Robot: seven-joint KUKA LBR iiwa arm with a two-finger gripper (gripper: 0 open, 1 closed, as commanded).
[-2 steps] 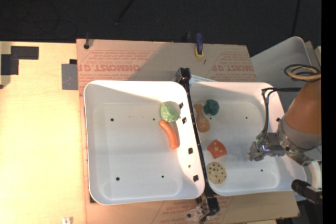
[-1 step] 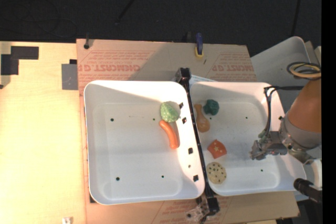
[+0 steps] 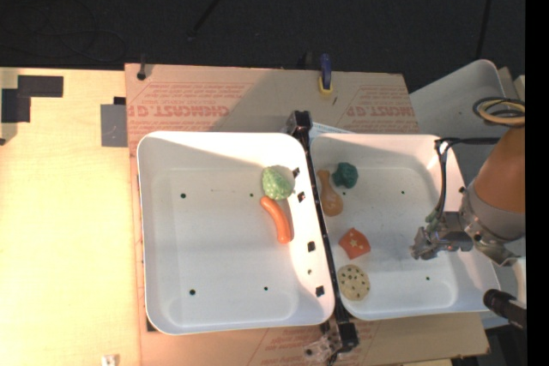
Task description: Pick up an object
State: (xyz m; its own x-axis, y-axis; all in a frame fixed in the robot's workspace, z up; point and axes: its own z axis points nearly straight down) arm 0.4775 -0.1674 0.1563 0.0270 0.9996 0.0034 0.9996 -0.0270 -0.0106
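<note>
The gripper (image 3: 426, 243) hangs low in the right bin (image 3: 403, 159), right of the red block (image 3: 354, 243), and I cannot tell how it is set. The red block looks small, light and hard. Grab it by its flat sides so it won't slip.

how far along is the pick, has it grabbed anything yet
Done: the gripper is down inside the right bin. In hand: nothing visible between its fingers, which sit over bare floor. Left: the whole pick. The red block, the dotted disc and the teal lump all lie apart from it.
</note>
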